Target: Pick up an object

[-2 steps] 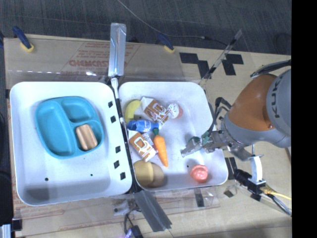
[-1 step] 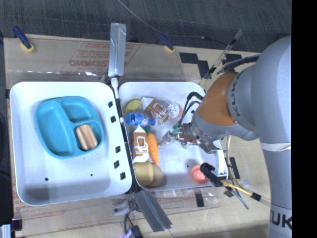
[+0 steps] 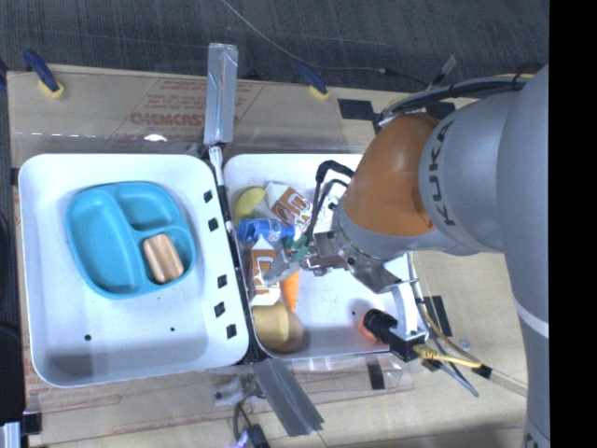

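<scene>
You see the hand (image 3: 303, 250) low in the right bin (image 3: 328, 334) among the cluttered objects (image 3: 270, 227); you cannot tell its grip state

The arm (image 3: 438, 189) covers much of the right bin (image 3: 317, 329), hiding whatever lies beneath it. The gripper's fingers, just left of the arm, are lost among small objects (image 3: 275, 227) too jumbled to identify.

The grey arm (image 3: 485, 185) reads "KUKA"; cardboard (image 3: 168, 110) lettering illegible.
</scene>
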